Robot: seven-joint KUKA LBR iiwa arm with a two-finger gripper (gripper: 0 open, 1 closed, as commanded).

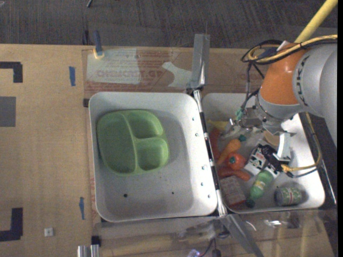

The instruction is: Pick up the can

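The can (290,195) lies on its side in the front right corner of the right bin (313,143); it is grey with a green and red label. My gripper (242,126) hangs over the middle of that bin, above the orange toy vegetables (233,155). It is well to the upper left of the can and does not touch it. I see nothing held between its fingers.
A green bottle (261,183) lies just left of the can, and a brownish packet (233,190) sits beside that. A yellow item (219,125) rests near the right bin's left wall. The left bin (182,197) holds a green divided plate (134,141).
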